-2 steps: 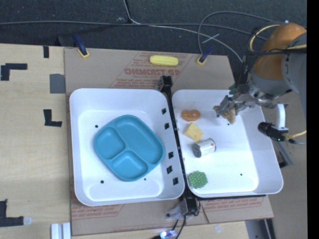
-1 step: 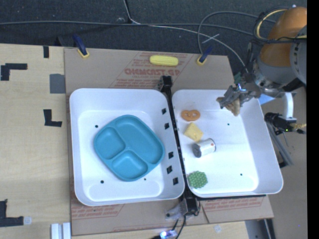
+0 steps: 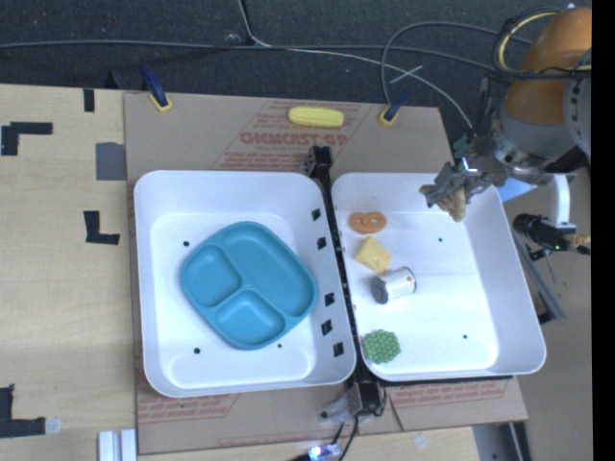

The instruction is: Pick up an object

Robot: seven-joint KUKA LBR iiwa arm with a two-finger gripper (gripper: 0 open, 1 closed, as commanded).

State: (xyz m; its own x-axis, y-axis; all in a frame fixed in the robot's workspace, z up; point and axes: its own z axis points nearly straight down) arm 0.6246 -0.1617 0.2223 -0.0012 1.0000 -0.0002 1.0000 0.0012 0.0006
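Camera view: jaws [image 3: 455, 197] at right bin's [image 3: 500, 349] 1 o'clock corner, gap can't tell, apparently holding nothing; cheese [image 3: 373, 254], can [image 3: 394, 284], pretzel [image 3: 366, 222] cluster at 9 o'clock, so descent risks wall strike or bumping neighbours.

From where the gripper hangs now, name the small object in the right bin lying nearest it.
The orange ring-shaped piece, topmost of the four; the gripper is over the bin's upper right.
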